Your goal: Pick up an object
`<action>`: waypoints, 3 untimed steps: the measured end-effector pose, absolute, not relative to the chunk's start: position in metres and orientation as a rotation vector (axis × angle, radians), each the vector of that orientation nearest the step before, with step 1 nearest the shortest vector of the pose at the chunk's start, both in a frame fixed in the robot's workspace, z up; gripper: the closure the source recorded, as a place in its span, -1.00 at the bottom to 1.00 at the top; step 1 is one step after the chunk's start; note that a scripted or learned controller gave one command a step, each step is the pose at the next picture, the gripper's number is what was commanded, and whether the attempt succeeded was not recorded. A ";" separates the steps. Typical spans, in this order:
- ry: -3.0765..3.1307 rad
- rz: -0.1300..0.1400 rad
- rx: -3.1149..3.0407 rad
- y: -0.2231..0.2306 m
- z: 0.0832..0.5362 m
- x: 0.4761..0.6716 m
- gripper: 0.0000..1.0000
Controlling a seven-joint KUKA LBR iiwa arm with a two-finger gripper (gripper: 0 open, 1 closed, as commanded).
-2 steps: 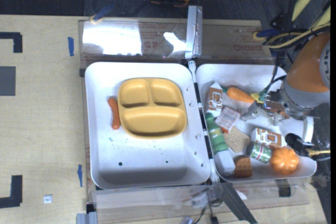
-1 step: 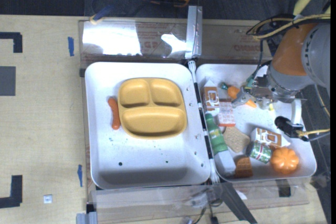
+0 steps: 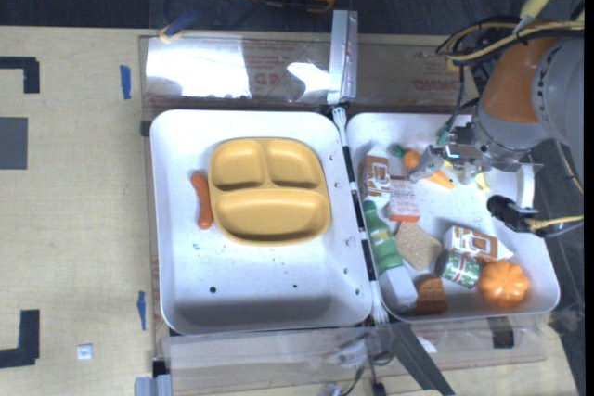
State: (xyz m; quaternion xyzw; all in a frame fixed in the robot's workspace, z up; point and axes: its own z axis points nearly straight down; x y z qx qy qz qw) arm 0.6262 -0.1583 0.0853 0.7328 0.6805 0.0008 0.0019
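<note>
My tool (image 3: 444,164) hovers low in the right bin (image 3: 548,278), beside a small orange piece (image 3: 411,159); its state I can't tell. I should centre over that piece, then descend straight.

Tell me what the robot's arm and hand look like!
The arm is fat, round and grey, with a bright orange band above the wrist. Yellow and black cables loop around it near the top. The hand is a small silvery metal part with little bits of green and orange on it. A black piece with a cable sticks out just below.
</note>
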 end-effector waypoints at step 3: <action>2.184 -0.022 2.269 -0.124 0.096 0.662 1.00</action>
